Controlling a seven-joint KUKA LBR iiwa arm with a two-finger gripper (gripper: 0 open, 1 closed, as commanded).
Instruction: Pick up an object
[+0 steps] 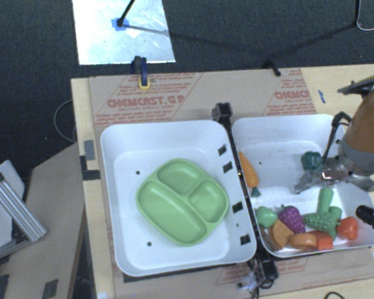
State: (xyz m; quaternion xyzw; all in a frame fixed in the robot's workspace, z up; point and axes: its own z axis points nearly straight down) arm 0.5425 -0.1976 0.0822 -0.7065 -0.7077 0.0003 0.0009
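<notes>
The tool [313, 179] is seen low in the right shallow white bin [283, 130]; its state cannot be told. Small plastic toy foods [304, 223] are heaped at 6 o'clock in that bin. A green divided plastic plate [182, 201] is placed in the left shallow white bin [128, 151].

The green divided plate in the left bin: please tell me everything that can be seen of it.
The green divided plate looks like smooth, matte plastic in one pale green colour. It is a rounded shape with three compartments: one long one along its lower left side and two smaller ones toward the upper right. It lies flat and right side up on the floor of the left shallow white bin, near the middle, turned at an angle to the walls. No other object touches it.
</notes>
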